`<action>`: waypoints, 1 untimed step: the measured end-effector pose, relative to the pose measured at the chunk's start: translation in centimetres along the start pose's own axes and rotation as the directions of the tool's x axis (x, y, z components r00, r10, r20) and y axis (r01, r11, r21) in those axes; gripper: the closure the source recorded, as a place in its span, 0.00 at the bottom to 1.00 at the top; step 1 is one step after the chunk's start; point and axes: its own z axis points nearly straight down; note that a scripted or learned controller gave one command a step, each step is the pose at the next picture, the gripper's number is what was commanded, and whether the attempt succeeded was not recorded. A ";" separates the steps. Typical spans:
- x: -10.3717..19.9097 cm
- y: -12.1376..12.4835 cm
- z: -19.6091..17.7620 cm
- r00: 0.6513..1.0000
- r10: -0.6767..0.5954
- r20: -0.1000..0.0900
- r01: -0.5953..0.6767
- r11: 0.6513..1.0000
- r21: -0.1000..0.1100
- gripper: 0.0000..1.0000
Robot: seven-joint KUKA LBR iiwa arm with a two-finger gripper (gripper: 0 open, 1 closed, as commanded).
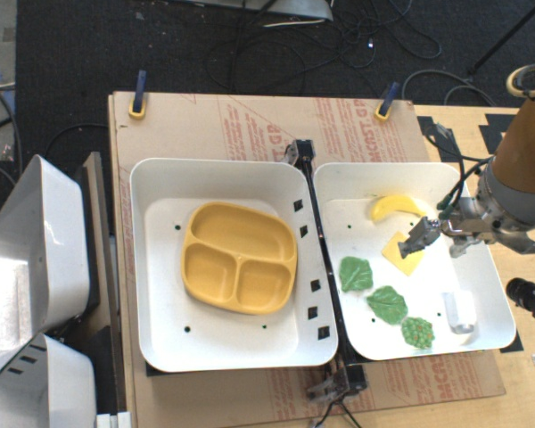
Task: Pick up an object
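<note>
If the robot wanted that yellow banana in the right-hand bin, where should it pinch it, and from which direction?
Probably at the middle of the banana, coming straight down from above. It lies flat on the floor of the right bin as a curved arc, and its middle looks narrow enough for fingers to close across the curve. The gripper hangs close by, over the yellow wedge.

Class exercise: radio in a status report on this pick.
Gripper over yellow wedge in right bin; grasp unconfirmed. Banana, green leaves close by.
</note>
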 end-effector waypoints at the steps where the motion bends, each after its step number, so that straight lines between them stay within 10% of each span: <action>1: 0.5 -0.3 4.5 1.000 0.002 -0.001 -0.002 1.000 0.004 0.00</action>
